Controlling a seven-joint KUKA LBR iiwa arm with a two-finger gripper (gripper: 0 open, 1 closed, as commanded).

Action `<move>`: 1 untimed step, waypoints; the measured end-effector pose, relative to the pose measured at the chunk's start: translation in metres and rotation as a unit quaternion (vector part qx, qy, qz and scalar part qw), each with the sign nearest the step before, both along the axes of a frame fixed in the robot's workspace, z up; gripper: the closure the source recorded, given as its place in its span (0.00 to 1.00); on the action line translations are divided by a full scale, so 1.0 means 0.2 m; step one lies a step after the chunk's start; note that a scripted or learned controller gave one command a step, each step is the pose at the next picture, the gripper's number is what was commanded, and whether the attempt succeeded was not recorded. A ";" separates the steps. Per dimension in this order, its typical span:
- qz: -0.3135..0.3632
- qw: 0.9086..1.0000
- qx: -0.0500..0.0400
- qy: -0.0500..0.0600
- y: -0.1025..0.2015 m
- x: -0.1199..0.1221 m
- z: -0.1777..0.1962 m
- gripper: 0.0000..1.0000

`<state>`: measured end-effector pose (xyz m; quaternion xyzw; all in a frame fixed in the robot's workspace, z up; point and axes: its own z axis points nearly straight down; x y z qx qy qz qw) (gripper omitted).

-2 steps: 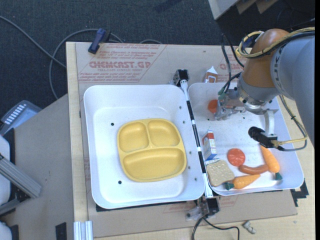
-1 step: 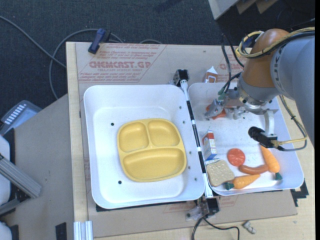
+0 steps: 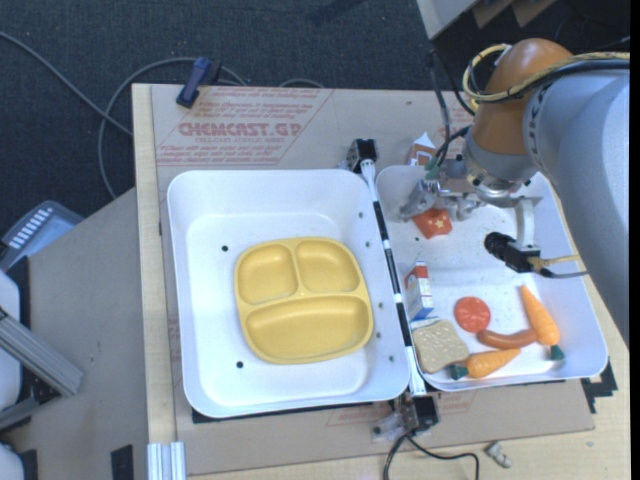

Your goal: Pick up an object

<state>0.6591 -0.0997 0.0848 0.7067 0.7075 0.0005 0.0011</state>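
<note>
Two white bins sit side by side, a left bin (image 3: 190, 268) and a right bin (image 3: 462, 264). There is one yellow three-compartment plate (image 3: 303, 299). The toy food comprises two carrots (image 3: 540, 314) (image 3: 490, 362), one sausage (image 3: 506, 338), one tomato slice (image 3: 472, 314), one bread slice (image 3: 440, 346), one small carton (image 3: 418, 290) and one red strawberry-like piece (image 3: 436, 224).

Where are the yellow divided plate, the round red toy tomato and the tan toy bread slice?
yellow divided plate (image 3: 305, 330): camera view, its large compartment.
round red toy tomato (image 3: 473, 314): camera view, its middle.
tan toy bread slice (image 3: 440, 345): camera view, its middle.

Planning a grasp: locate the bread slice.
In the camera view, the bread slice lies in the near left corner of the right bin, below the small carton, beside a carrot.
</note>
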 end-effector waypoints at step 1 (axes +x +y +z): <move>0.000 1.000 -0.001 -0.003 0.00 0.01 0.06 1.00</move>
